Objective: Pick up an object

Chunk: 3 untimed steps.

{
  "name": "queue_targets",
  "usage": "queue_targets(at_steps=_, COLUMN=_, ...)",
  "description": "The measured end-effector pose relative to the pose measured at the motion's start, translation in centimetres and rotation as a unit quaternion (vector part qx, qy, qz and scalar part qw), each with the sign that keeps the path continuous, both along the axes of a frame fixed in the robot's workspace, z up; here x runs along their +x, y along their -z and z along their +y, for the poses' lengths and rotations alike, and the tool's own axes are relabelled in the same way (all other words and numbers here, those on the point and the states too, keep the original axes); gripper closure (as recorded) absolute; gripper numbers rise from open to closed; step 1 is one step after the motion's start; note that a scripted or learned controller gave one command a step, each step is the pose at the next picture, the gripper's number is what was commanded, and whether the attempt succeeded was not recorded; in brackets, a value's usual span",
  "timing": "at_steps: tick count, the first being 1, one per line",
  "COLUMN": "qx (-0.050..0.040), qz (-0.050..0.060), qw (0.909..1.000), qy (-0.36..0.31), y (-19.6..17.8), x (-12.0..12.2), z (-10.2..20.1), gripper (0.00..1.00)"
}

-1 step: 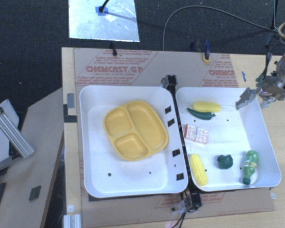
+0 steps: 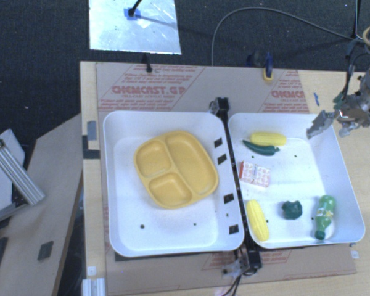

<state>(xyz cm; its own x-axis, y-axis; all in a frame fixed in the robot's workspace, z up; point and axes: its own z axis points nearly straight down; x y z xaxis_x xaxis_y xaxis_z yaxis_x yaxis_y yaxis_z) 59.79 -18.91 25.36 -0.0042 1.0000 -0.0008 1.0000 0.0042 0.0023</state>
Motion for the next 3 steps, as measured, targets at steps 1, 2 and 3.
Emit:
queue_targets(at_steps=1, qx=0.0004, qz=0.002, qw=1.0000, qy=-0.001, y=4.3, x=0.5, z=0.4, gripper=0.00)
queue_targets(at_steps=2, qx=0.0002, qz=0.002, qw=1.0000, qy=0.001, y=9.0, x=0.2, z=-0.5, gripper=0.00)
queue_targets(at_steps=3, qx=0.0007, qz=0.002, qw=1.0000, qy=0.000, y=14.2, x=0.5, z=0.6, gripper=0.00)
